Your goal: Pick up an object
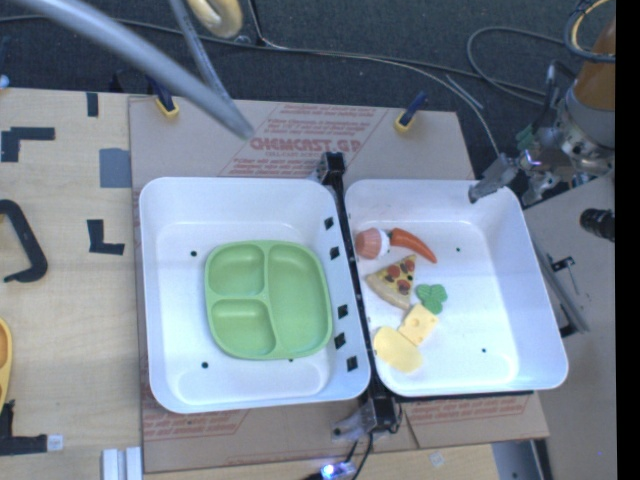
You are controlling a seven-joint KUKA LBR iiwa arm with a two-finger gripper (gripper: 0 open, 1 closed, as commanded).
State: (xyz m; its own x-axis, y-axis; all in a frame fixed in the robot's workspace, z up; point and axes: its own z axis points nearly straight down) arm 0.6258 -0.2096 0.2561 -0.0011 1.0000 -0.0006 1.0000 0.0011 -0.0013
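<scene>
1. While the gripper (pixel 497 180) hangs at the far right corner of the right bin (pixel 500 353), above its rim, nothing lies between its fingers; whether the jaws stand open or closed cannot be told, since the tips are small and dark against the bench.
2. Candidate objects, all toy foods, cluster in the left half of the right bin, well apart from the gripper: one carrot (pixel 413 243), one radish-like piece (pixel 371 242) touching it, one pizza slice (pixel 394 279), one green leafy piece (pixel 431 295), one cheese wedge (pixel 419 324) and one pale yellow disc (pixel 397 349).
3. Step in hand, as judged: approach and selection. The carrot and the green piece sit at the cluster's outer edge and look the easiest to isolate; the cheese and the disc touch each other, so a descent there risks nudging both.
4. Advice: centre over one item, align the fingers across its narrow dimension, and descend vertically, keeping clear of the divider between the bins.
5. Count of containers: two white bins; the left bin (pixel 170 298) holds one green compartment tray (pixel 267 299).
</scene>
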